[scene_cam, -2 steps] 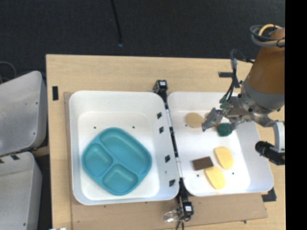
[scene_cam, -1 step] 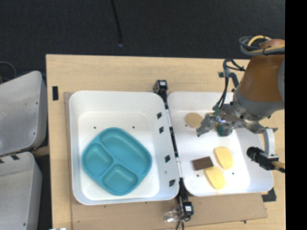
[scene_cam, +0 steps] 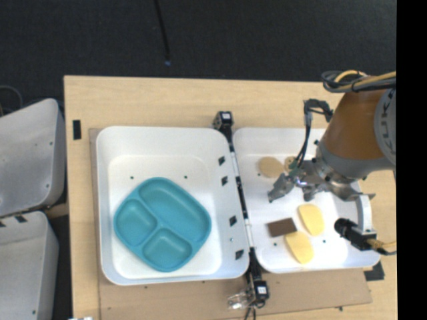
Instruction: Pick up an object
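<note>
Hovering low over the right bin (scene_cam: 267,139), the gripper (scene_cam: 283,187) shows splayed, empty fingers. Candidate objects lie beside it: tan round piece (scene_cam: 269,167), brown block (scene_cam: 281,228), two yellow pieces (scene_cam: 311,219). Teal divided plate (scene_cam: 162,224) occupies the left bin (scene_cam: 107,179).

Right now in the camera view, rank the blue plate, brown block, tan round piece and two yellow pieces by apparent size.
1. blue plate
2. upper yellow piece and lower yellow piece, alike
3. tan round piece and brown block, too close to rank
</note>
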`<state>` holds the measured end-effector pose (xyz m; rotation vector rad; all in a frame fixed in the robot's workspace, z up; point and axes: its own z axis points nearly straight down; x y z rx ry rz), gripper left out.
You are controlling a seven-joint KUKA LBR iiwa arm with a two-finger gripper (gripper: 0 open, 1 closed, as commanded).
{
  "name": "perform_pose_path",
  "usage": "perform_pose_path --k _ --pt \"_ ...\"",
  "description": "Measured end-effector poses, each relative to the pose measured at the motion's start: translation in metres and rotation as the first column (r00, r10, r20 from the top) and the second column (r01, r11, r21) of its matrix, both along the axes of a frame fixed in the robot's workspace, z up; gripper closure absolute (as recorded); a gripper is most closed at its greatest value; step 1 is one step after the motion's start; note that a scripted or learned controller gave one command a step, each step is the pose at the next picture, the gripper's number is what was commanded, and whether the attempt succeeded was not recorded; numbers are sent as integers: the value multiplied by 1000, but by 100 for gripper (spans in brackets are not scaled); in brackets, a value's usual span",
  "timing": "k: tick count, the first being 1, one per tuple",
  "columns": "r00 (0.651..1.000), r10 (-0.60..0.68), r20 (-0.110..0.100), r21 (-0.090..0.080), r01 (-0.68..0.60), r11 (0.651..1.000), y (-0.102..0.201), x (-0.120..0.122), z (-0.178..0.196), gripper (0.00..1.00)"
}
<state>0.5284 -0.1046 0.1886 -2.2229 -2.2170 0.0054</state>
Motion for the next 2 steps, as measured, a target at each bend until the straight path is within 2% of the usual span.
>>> perform_pose_path --k 1,2 --pt "1000 0 0 0 0 1000 -8 -5 -47 0" --pt "1000 -7 8 1 7 1000 -8 -3 -33 100"
